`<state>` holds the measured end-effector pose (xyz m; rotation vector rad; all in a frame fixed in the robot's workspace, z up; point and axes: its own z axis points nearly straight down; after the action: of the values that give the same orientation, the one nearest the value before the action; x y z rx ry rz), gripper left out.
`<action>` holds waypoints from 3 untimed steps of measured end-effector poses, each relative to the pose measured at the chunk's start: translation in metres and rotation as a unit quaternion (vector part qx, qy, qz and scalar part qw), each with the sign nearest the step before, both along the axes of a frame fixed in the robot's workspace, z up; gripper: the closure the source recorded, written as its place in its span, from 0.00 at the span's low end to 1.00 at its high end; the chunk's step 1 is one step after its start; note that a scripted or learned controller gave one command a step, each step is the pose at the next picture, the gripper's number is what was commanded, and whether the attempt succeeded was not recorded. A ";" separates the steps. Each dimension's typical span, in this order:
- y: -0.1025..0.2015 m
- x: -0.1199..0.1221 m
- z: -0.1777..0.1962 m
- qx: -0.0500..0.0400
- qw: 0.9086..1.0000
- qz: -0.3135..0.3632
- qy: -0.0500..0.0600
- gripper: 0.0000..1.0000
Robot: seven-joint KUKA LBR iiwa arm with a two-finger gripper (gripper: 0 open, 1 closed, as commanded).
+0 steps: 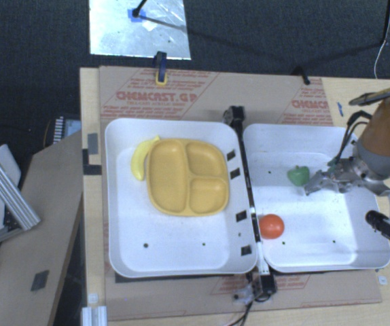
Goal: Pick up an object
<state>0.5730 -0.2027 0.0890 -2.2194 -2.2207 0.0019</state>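
Nearest us sits the orange ball (271,227), at six o'clock from the green toy (298,175). At its three o'clock our end effector (310,186) touches it; we cannot tell its grip. We think the toy could roll away if bumped.

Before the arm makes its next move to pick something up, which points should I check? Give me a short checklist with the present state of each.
1. A target lies near the claw: ok, the small green rounded object sits just beside its tip in the right white bin.
2. Green object between the claw tips: cannot tell.
3. Second candidate free: ok, the small orange-red ball lies apart, near the bin's left wall.
4. Yellow divided plastic plate and yellow banana out of the way: ok, both are in the left white bin.
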 end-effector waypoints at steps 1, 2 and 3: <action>-0.001 0.002 0.014 -0.001 1.000 0.000 -0.004 1.00; 0.003 -0.005 0.066 -0.001 1.000 0.000 -0.004 1.00; -0.001 -0.005 0.111 -0.002 1.000 0.001 -0.004 1.00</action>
<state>0.5676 -0.2037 0.1997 -2.2221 -2.2299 -0.0044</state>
